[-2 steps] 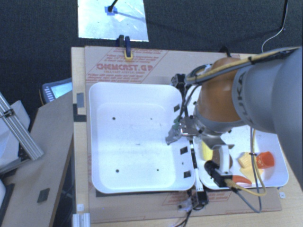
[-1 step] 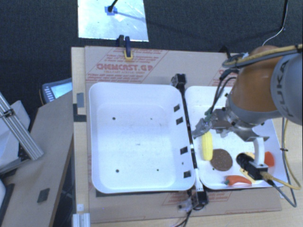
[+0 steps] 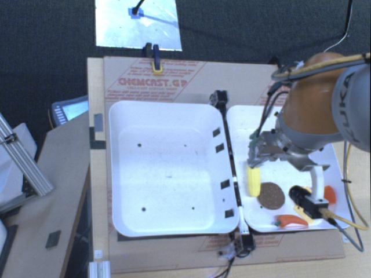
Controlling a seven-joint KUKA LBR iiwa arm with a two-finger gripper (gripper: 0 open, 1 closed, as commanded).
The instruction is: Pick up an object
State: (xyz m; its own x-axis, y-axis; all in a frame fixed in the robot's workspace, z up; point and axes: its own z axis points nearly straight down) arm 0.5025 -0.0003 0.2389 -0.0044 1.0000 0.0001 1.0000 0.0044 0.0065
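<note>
My gripper point(image 3: 255, 157) hangs over the left part of the right bin point(image 3: 239, 120), under the grey and orange wrist. A yellow oblong object point(image 3: 253, 181) lies upright in the view just below the gripper, its top end touching or very near the gripper's tip. A brown round disc point(image 3: 271, 195) lies to the right of the yellow piece. A small orange and red carrot-like piece point(image 3: 291, 220) rests by the bin's front wall. Another orange-red piece point(image 3: 330, 194) peeks out at the bin's right side.
The left bin point(image 3: 116, 172) stands beside the right one, with a black-clipped divider point(image 3: 225, 149) where their rims meet. Both bins sit on a cardboard sheet point(image 3: 156, 81). The arm's bulk hides the back right of the right bin.
</note>
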